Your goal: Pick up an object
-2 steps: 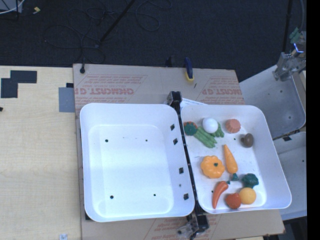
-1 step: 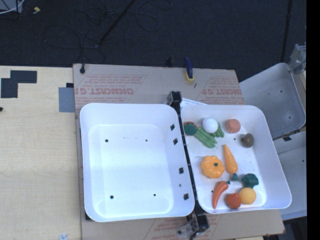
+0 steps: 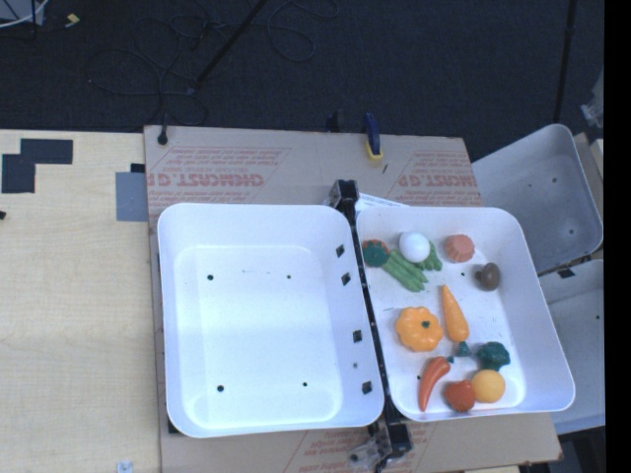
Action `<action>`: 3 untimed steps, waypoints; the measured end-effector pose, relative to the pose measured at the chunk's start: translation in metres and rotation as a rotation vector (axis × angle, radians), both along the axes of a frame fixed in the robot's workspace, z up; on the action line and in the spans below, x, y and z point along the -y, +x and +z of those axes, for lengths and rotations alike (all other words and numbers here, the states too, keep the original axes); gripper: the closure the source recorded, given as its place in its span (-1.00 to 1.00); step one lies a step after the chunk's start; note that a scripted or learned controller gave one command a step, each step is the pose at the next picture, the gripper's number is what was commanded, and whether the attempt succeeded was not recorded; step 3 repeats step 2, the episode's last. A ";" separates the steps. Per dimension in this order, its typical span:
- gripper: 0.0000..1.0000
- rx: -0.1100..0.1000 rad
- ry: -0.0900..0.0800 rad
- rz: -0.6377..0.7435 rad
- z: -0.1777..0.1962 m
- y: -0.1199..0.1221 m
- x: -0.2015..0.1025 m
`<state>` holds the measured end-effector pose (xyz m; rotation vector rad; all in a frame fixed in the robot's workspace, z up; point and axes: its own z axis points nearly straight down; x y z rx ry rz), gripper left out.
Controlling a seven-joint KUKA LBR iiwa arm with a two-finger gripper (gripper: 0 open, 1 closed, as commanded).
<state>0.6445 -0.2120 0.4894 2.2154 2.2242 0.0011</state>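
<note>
The right bin (image 3: 537, 294) holds all the toy food, and the left bin (image 3: 256, 313) lies beside it, touching along the middle seam. The carrot (image 3: 453, 312) lies near the bin's centre, its long axis steep, running from upper left to lower right. Just left of it sits a round pumpkin (image 3: 419, 329). Below, the red-orange chili (image 3: 430, 382) slants the other way, its thin tip pointing toward the near-left corner. Toward the far side, the green pods (image 3: 404, 269) run diagonally beside a white egg (image 3: 414, 246).
</note>
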 end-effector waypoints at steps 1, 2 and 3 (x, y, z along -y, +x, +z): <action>1.00 0.000 0.000 0.001 0.051 -0.005 0.000; 1.00 -0.020 0.008 -0.001 -0.105 -0.001 -0.041; 1.00 -0.020 0.008 -0.001 -0.105 -0.001 -0.041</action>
